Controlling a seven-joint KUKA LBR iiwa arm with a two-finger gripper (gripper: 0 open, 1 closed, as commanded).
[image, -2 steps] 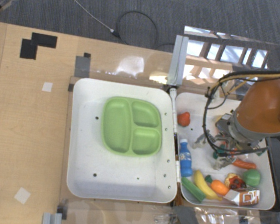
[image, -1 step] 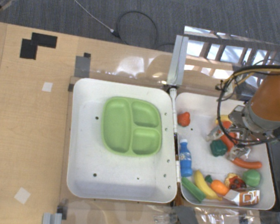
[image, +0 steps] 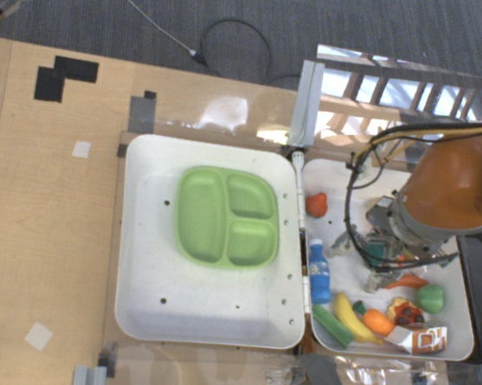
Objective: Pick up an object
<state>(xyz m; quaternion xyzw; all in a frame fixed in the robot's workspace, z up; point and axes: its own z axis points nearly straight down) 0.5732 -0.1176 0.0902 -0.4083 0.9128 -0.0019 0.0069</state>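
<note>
Gripper point(image: 386, 268): we see it low inside the right bin point(image: 466, 333), but we cannot tell its state.
Objects: banana point(image: 350, 317), blue bottle point(image: 319, 275), red piece point(image: 316, 204) lie in that bin.
Left bin point(image: 137, 296): holds the green tray point(image: 226, 218).

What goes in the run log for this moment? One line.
task: pick up object | hand: low in right bin, above toys | left bin: green tray

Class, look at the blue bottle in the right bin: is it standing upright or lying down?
Lying down. The blue bottle rests lengthwise along the right bin's left wall, its white cap pointing toward the far end.
</note>
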